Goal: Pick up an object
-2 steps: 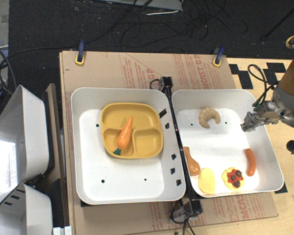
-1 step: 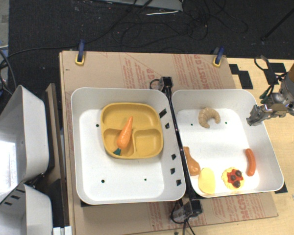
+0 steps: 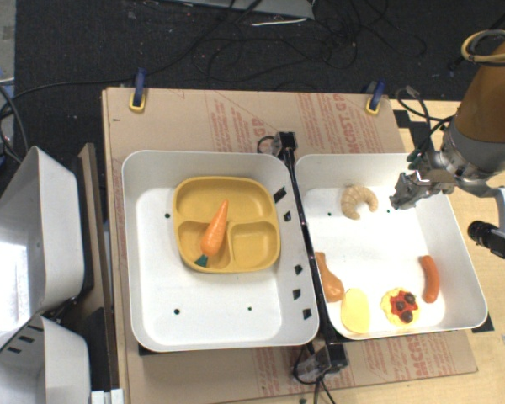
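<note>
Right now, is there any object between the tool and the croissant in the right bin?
Nothing visible. The tool is above the right bin, just right of the croissant, with bare white floor between them. The other foods lie along the near edge.

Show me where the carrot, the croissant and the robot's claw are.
carrot (image 3: 215,229), camera view, middle of its orange body.
croissant (image 3: 358,200), camera view, top of its curved back.
claw (image 3: 403,197), camera view, between the dark fingertips.
</note>
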`<state>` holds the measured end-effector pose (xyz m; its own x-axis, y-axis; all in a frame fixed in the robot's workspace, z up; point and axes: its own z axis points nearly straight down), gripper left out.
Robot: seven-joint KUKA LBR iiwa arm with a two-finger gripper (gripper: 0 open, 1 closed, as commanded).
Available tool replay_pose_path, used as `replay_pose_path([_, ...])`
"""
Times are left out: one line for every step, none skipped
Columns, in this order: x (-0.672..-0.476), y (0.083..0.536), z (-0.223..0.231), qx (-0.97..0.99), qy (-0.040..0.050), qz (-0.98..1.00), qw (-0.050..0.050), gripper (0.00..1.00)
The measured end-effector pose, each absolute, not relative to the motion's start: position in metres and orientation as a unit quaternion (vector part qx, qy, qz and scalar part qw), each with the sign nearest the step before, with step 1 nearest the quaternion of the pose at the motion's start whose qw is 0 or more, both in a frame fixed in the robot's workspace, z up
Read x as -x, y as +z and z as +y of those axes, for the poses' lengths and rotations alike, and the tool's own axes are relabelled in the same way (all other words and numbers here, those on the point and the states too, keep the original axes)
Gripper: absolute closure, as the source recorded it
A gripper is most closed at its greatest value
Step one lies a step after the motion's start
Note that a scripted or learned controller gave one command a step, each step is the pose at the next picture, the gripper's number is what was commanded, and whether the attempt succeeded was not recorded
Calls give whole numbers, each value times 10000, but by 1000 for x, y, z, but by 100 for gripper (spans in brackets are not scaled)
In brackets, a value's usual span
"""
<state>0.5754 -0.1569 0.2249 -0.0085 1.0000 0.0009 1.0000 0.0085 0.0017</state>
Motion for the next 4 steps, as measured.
replay_pose_path([-590,234,-105,-7040,12,7102,7,100])
replay_pose_path([-600,224,-46,-7040,5,7102,-8,100])
replay_pose_path([-598,234,7,-7040,9,7102,0,100])
replay_pose_path([-605,223,64,-7043,6,7099,3,100])
